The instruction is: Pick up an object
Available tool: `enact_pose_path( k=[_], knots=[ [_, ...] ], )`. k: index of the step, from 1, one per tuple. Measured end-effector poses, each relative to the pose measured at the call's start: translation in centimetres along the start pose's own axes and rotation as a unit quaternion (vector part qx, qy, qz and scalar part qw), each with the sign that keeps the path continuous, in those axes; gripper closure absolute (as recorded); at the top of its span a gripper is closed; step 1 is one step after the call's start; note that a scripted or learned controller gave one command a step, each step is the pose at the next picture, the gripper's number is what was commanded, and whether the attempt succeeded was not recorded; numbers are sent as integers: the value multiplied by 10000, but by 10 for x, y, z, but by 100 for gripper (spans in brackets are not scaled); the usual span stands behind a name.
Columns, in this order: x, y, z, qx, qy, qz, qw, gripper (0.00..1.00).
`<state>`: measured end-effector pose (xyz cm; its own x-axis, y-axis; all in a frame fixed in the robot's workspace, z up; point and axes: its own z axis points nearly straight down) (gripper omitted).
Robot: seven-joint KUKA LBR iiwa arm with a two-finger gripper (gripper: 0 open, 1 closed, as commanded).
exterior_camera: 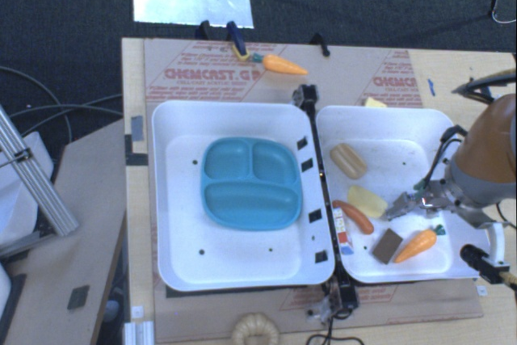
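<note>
**Me:** Carrot [415, 246], the one in the right bin [396, 133], looks like my likeliest pick. It lies near the bin's front right corner, just beside a small brown block [388, 246].

**Partner:** Where's your claw?

**Me:** My claw [401, 208] hangs low over that bin, just above the carrot and close to a pale yellow piece [367, 201]. It grips nothing; whether it is spread or closed I cannot tell from this angle.

**Partner:** How would you do it well?

**Me:** I'd centre over the carrot's thick middle, turn so I close across its width, and keep clear of the brown block and the bin wall.

**Partner:** What else is in there?

**Me:** A bread roll [348, 161] toward the back and a red sausage [354, 216] by the divider. The left bin [182, 174] holds a blue divided plate [250, 183]. A second carrot [281, 65] lies on the table [339, 69] behind the bins.
</note>
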<state>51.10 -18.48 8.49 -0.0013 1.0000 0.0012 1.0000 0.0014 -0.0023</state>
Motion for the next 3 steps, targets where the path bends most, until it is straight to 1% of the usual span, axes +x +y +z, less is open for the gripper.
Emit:
enact_pose_path(
  k=[1,2,3],
  knots=[
    [0,1,-13,-17,-6,0,10000,100],
    [-3,-8,-68,-32,-13,11,10000,100],
    [-13,-7,-127,-51,-23,-7,10000,100]
  ],
)
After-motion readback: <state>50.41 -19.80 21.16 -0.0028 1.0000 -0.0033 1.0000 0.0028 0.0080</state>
